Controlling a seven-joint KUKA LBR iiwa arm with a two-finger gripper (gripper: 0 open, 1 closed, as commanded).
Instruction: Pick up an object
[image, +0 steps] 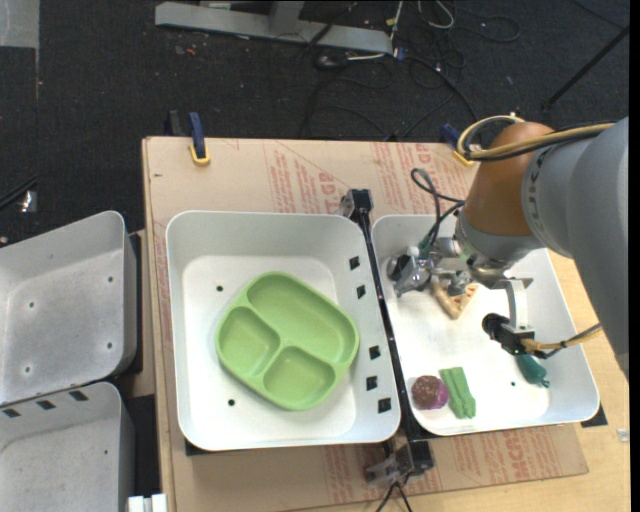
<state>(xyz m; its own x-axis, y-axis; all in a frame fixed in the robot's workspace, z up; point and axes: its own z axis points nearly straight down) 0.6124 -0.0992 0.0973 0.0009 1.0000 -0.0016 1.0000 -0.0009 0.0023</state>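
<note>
End effector (432, 276) hangs low over the back half of the right bin (572, 408), close to the wall it shares with the left bin (180, 300). Its wrist hides the tips, so whether it is spread wide or closed narrow cannot be told, and nothing can be seen held in it. The likeliest target is a tan wedge (456, 300) lying on the bin floor just beside and partly under the tool.

The main risk appears to be a miss. The wedge looks small, flat and angled, so a closing grasp that is slightly off centre could push it aside or pinch only a corner, and it would drop on the lift. A descent that goes too deep would press against the bin floor. The shared wall is near, so sideways correction towards it could clip the rim.

A purple ball (430, 392) and a green strip (459, 391) lie together at the front of the same bin, well apart from the tool, and seem unlikely to interfere. The green plate (288, 340) lies in the left bin.
</note>
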